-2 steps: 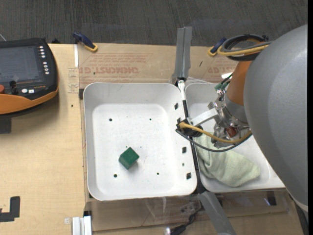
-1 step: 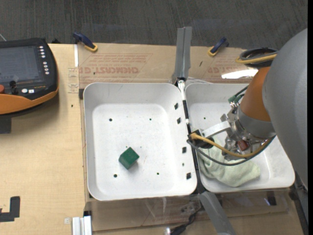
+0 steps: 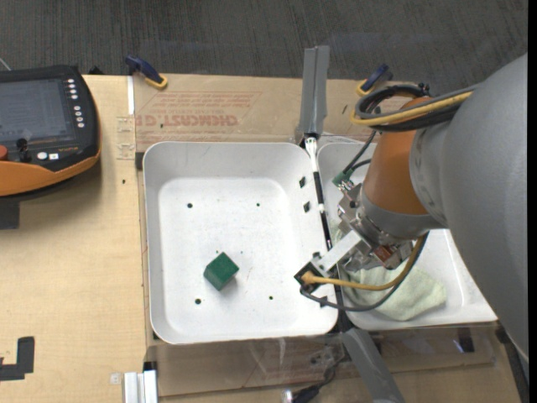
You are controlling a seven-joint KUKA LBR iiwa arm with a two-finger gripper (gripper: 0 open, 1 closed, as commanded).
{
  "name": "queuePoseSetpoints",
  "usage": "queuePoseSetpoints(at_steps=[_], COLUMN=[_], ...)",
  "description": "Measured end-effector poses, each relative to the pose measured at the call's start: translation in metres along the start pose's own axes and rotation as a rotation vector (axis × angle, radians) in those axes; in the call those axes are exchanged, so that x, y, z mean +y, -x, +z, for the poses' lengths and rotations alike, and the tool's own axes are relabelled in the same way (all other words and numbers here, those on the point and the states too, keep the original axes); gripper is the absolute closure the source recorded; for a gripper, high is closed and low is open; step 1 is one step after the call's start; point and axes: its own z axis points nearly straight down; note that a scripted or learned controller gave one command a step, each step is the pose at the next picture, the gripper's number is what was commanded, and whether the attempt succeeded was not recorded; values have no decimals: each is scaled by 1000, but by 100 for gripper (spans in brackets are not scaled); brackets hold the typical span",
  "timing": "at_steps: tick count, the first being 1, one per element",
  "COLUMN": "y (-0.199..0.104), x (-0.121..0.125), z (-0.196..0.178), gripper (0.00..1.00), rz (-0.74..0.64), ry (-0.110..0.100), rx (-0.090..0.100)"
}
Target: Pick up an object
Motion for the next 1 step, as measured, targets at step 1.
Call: queuePoseSetpoints(at_steps=[1], y=[10], x=[16], z=[0], gripper=[100], rz=[338], ry=[2], rx=[2])
